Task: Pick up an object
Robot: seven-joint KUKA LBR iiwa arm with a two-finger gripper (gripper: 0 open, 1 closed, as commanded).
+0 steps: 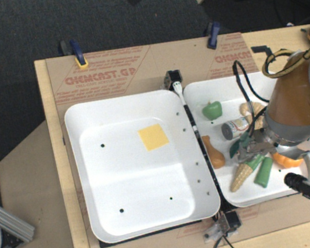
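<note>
The right bin (226,84) holds several small objects. A green pepper (212,109) lies near its back, with a small silver can (235,128) on its side just in front. An orange-brown piece (212,152) rests by the left wall. A tan ridged cone (241,175) and a green cylinder (263,172) lie near the front. My gripper (246,149) is low in this bin, right above the cone and cylinder and just in front of the can. The arm's grey and orange wrist (294,109) covers the bin's right side.
The left bin (82,162) has a flat yellow square (154,137) near its middle. An orange piece (287,158) and a beige item (251,109) lie close to the arm. Black cables (241,76) loop over the right bin's back. Clamps (78,52) hold the board.
</note>
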